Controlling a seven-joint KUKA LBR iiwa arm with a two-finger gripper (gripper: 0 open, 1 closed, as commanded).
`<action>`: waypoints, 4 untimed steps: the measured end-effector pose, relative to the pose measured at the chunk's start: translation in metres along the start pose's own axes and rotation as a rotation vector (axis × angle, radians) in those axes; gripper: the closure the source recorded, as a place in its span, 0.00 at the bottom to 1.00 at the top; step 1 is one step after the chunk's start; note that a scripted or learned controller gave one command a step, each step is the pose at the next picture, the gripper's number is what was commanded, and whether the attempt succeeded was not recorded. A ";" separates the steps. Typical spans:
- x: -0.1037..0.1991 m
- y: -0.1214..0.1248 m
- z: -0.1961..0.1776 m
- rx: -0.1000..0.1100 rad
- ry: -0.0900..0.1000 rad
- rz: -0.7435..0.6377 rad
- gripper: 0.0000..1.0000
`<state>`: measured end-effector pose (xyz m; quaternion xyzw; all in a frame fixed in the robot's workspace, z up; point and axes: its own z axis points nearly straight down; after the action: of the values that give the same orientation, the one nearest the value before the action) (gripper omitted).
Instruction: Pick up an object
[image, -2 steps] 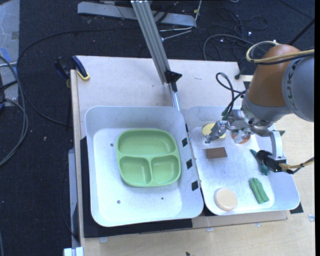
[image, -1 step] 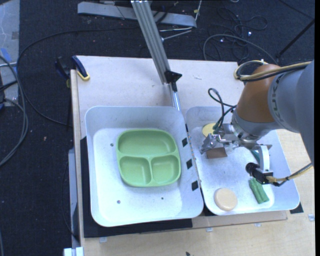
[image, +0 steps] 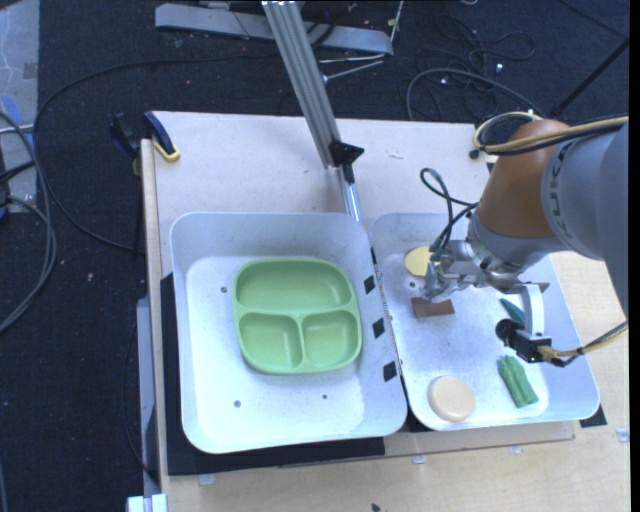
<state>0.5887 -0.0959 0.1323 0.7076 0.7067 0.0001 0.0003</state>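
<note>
Seen from above: tool (image: 437, 291) low in the right bin (image: 570, 400), near its left edge, directly over a brown block (image: 433, 309) lying crosswise. Grip state impossible to tell. Yellow disc (image: 416, 262) just behind; green tray (image: 297, 314) in the left bin (image: 200, 400).

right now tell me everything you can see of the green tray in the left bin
The green tray is pale green, looks like smooth plastic, and has rounded corners. It has three compartments: one wide one along the far side and two smaller ones along the near side. It lies flat and right side up, slightly rotated, near the middle of the left bin, resting on its floor.
</note>
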 end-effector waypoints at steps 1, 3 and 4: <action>0.003 -0.008 -0.057 -0.004 0.000 -0.003 1.00; 0.010 0.003 -0.160 -0.004 -0.001 -0.005 1.00; 0.070 0.004 -0.149 0.001 0.001 -0.009 1.00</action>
<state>0.5932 -0.0257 0.2809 0.7043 0.7099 0.0001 -0.0007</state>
